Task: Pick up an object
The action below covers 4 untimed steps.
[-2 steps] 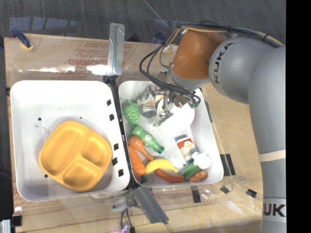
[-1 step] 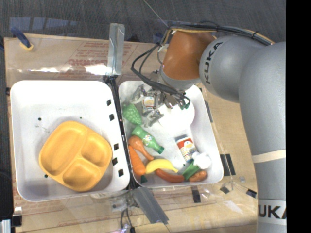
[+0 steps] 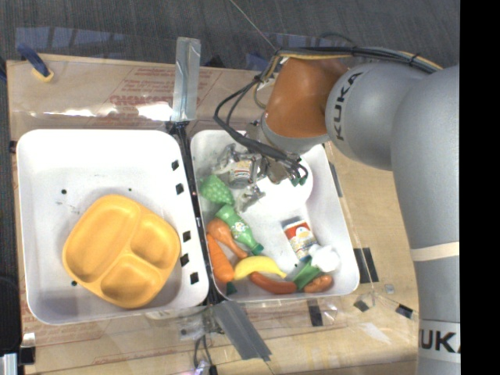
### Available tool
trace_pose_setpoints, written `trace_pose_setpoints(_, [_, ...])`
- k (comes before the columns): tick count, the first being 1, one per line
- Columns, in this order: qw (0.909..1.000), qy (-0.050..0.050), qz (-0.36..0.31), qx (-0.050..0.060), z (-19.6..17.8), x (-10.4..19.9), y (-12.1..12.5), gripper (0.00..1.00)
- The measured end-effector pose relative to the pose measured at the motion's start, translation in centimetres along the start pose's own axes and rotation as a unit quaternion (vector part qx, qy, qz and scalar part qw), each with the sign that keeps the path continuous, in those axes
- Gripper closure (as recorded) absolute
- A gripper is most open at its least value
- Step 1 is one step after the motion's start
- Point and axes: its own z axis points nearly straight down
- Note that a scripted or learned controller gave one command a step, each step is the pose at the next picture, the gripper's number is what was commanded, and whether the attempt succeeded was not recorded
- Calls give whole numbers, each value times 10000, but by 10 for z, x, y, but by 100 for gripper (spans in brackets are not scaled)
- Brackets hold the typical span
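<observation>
While the arm (image 3: 375, 123) reaches in over the right bin (image 3: 337, 209), the gripper (image 3: 244, 180) sits low near that bin's upper-left corner, just above the green bottle (image 3: 234, 217). Can't tell how its pincer stands: metal clutter hides it, and I see nothing clearly in its hold. Below the green bottle: carrot (image 3: 220, 258), banana (image 3: 258, 267), sausage (image 3: 291, 284). Right of it: small white bottle with red label (image 3: 301, 239). Left of it, across the divider, the left bin (image 3: 39, 162) holds a yellow divided plate (image 3: 121, 250).
</observation>
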Motion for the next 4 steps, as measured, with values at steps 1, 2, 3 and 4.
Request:
trace_pose_setpoints(1, [9991, -24, -413, 17, -2, -7, -10, 0])
trace_pose_setpoints(2, [9833, 3, -1818, 2, 0, -6, 5, 0])
trace_pose_setpoints(3, [9831, -12, -1831, 11, -11, -8, 6, 100])
trace_pose_setpoints(4, [9950, -37, -1000, 25, -136, -24, 9, 100])
